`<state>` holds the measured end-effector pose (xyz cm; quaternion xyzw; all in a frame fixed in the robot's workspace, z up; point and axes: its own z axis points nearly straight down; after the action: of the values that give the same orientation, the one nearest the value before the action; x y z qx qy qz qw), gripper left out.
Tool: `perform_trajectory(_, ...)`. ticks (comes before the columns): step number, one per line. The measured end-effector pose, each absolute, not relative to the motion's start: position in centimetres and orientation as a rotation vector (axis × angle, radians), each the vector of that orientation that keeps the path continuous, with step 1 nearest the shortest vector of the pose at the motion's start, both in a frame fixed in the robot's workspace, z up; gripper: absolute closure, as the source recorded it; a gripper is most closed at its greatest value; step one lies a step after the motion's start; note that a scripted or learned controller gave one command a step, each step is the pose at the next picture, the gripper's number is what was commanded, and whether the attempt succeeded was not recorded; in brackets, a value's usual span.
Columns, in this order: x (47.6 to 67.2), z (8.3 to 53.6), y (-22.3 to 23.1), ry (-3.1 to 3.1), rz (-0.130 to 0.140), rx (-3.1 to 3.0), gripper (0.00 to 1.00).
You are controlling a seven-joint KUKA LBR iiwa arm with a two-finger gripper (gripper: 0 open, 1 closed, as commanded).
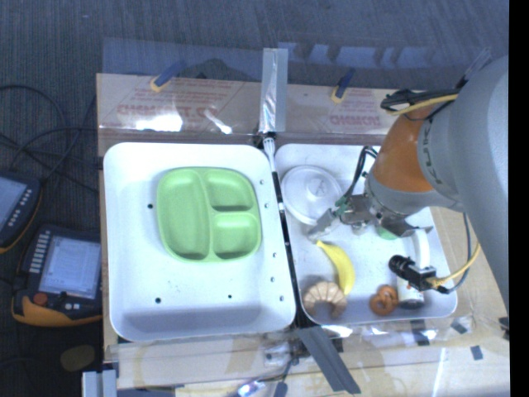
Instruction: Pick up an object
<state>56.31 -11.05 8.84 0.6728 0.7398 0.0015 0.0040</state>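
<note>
Along the bottom edge of the right bin (pixel 442 308) you see a tan shell-shaped pastry (pixel 326 298) at lower centre and a small brown pretzel-like piece (pixel 383 300) to its right. Just above the pastry lies the banana (pixel 339 265), its long axis running from upper left to lower right with a curve. Above it hangs the claw (pixel 354 212), near the middle of the right bin; you cannot tell how wide it stands, since the wrist hides it. The banana lies just below and slightly left of the claw, so it looks the nearest candidate. Further up, a clear round lid (pixel 307 193) sits at the claw's left. The left bin (pixel 124 296) holds a green divided plate (pixel 208 213).
</note>
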Motion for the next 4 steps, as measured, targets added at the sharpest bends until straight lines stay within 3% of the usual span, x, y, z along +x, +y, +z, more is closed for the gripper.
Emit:
perform_trajectory(1, 53.9, 8.9, -9.8, 1.913, 0.015, 2.474, 0.0)
perform_trajectory(2, 53.9, 9.5, -9.9, 1.917, 0.006, 2.476, 1.0)
perform_trajectory(3, 58.7, 18.0, -5.8, 1.832, -0.014, 2.554, 1.0)
perform_trajectory(4, 58.7, 18.0, -5.8, 1.832, -0.015, 2.554, 0.0)
